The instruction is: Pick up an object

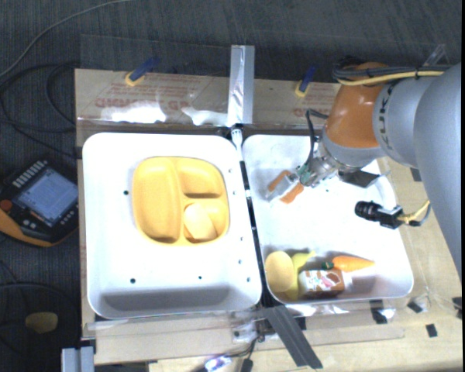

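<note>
Closest to me, along the near edge of the right bin (399,281), I see a small pile that hasn't been touched: a pale yellow round fruit (278,270), a bottle with a red label (322,282) lying on its side, and an orange carrot-shaped toy (352,263) resting just behind the bottle, all pressed up against each other. In the left bin (101,231) a yellow divided tray (178,200) sits flat near the middle, well apart from anything the arm is working on. Farther back in the right bin lies a small orange piece (283,187), slanted on the white floor, and my gripper (304,177) is low right beside it, at its right end. From this angle I cannot tell how the gripper is set or whether it has any grip on the piece; the piece looks to be lying on the bin floor rather than lifted. So I judge the task to be at the grasp itself: the approach is done, while a confirmed hold and the lift clear of the bin are both left. Behind that, the orange band (355,122) and grey body of the arm reach in over the far right corner.
</note>
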Action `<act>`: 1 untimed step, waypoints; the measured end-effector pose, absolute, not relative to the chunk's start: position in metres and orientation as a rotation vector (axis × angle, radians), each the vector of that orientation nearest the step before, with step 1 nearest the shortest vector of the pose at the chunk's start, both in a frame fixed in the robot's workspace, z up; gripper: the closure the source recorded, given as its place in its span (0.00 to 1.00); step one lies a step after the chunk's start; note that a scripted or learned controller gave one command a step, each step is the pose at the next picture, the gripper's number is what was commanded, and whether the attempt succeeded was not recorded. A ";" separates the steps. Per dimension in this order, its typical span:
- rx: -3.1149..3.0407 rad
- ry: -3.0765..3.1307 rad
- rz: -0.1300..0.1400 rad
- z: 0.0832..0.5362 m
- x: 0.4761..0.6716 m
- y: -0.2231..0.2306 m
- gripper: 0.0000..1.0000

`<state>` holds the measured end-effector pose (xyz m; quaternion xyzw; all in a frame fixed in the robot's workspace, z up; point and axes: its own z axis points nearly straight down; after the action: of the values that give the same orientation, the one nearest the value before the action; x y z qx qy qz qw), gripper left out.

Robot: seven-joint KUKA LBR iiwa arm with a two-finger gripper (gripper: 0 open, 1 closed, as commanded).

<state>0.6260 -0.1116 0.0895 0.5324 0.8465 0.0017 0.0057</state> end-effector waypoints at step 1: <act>1.666 2.648 0.013 0.100 0.627 -0.111 1.00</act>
<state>0.6272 -0.1107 0.0997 0.5324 0.8464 0.0040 0.0063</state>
